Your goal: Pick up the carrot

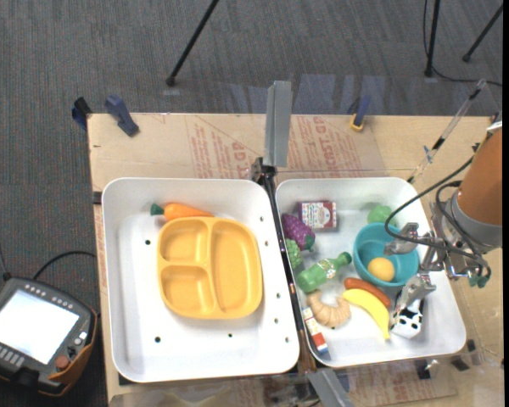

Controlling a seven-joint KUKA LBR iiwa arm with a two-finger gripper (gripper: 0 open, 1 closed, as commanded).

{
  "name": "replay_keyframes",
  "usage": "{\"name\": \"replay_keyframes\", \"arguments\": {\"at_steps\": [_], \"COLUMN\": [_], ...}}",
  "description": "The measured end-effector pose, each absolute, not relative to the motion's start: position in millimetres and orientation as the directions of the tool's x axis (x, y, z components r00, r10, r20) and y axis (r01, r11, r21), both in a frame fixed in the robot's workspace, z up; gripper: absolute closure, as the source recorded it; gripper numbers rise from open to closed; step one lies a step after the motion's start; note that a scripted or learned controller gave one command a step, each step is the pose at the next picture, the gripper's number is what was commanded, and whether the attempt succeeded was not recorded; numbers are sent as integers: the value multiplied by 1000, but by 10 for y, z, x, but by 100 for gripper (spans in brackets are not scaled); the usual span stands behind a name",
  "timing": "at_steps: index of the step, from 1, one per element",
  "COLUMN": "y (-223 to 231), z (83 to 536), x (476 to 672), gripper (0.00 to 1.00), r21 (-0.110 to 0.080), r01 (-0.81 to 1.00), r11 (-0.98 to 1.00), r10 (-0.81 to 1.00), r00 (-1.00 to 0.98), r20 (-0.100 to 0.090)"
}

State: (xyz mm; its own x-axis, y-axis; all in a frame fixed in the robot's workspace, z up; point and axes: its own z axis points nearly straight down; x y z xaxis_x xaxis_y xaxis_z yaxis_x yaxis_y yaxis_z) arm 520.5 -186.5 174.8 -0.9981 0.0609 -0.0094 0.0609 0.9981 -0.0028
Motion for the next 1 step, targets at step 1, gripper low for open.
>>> {"name": "replay_keyframes", "arguments": {"at_steps": [1], "y": [-1376], "z": [1077], "x": [5053], "gripper": [0], "r21": [3], "r01": [178], "r11": [984], "r10": [178], "r00": [-984], "r20": [6]}}
